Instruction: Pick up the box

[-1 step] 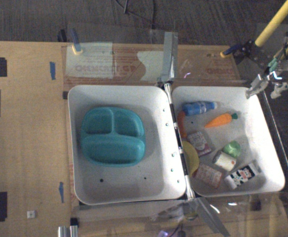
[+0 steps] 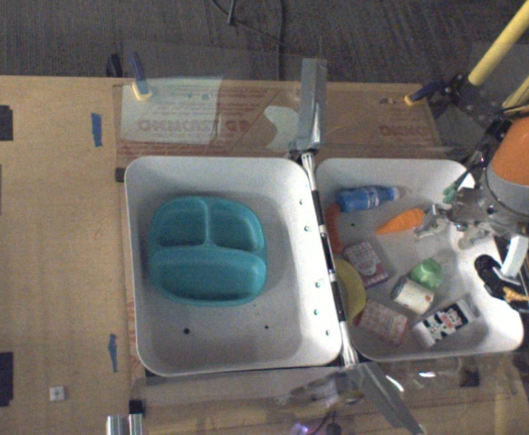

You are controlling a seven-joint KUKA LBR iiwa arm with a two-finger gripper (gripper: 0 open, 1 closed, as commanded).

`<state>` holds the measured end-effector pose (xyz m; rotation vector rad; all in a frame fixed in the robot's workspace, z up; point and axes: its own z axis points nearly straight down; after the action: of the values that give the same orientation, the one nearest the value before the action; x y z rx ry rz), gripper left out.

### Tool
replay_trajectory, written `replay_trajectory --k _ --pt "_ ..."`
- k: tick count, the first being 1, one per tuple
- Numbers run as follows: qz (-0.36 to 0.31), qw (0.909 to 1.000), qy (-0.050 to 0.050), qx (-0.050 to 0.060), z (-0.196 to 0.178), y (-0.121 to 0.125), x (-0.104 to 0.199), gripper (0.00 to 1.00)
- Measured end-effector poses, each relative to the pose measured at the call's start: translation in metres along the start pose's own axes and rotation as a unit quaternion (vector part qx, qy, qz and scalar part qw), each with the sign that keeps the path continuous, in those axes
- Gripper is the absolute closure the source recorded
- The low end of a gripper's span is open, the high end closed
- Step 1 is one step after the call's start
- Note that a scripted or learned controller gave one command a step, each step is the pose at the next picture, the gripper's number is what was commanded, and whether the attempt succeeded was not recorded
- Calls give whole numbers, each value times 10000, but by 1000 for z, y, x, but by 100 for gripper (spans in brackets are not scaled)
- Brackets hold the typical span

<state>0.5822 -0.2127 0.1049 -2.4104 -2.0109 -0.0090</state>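
Note:
Several small boxes lie in the right bin [image 2: 400, 172]: a black-and-white carton [image 2: 446, 323] near the front right, a pinkish patterned box [image 2: 366, 260] at mid-left, another patterned box [image 2: 382, 321] at the front, and a small cream box [image 2: 412, 294] between them. My gripper [image 2: 443, 217] hangs over the right bin's right half, just right of an orange carrot-like piece [image 2: 400, 222] and above a green object [image 2: 427, 271]. It stands apart from every box. The arm's orange band [image 2: 521, 150] shows at the right edge.
A blue bottle [image 2: 366, 197] lies at the back of the right bin and a yellow piece [image 2: 351, 288] rests against its left wall. The left bin [image 2: 156, 175] holds a teal divided tray [image 2: 207, 249]. Yellow poles and cables stand at the back right.

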Motion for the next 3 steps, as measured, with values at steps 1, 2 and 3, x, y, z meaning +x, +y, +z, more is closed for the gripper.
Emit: replay_trajectory --k 1,2,3 --pt "-287 9994 -78 151 19 65 68 0" --pt "-602 9982 -35 -25 -104 42 58 0" --pt "-336 9994 -31 -7 11 19 79 0"
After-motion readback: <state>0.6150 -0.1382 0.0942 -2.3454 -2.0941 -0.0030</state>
